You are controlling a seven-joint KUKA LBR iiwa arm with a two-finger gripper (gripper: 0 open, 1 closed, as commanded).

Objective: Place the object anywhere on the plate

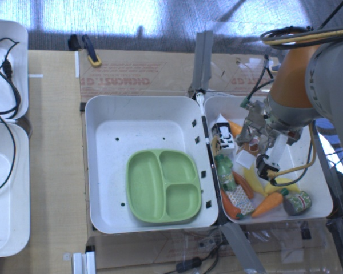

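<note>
- Your target pile sits in the right bin [323, 196], crowded toward that bin's left and near sides; no single item is marked out as the one to move.
- Look at the near side: an orange carrot [267, 204] lies slanted, with a round green-and-red item [297, 202] just to its right.
- A yellow piece [252, 180] lies just above the carrot, and a red-orange piece [231, 206] lies by the bin's near left corner, beside a patterned packet [239, 197].
- Along the bin's left wall you see a green bottle [224, 170] lying lengthwise, with a black-and-white box [223, 136] just above it.
- The gripper [252, 135] is low over the upper middle of the right bin, above the pile; you cannot tell from this view how its jaws stand, nor whether anything is between them.
- The arm [308, 76] comes in from the right, its orange band above the wrist, with cables looped around it.
- The plate [163, 185] is green, with three compartments, and lies flat in the left bin [103, 124], toward that bin's near right part. Nothing lies on it.
- The two bins touch along a shared edge, so the plate is near the pile but in the other bin.
- Beyond the bins you see a bench [51, 153] with a yellow-handled tool [90, 51] at its far edge.
</note>
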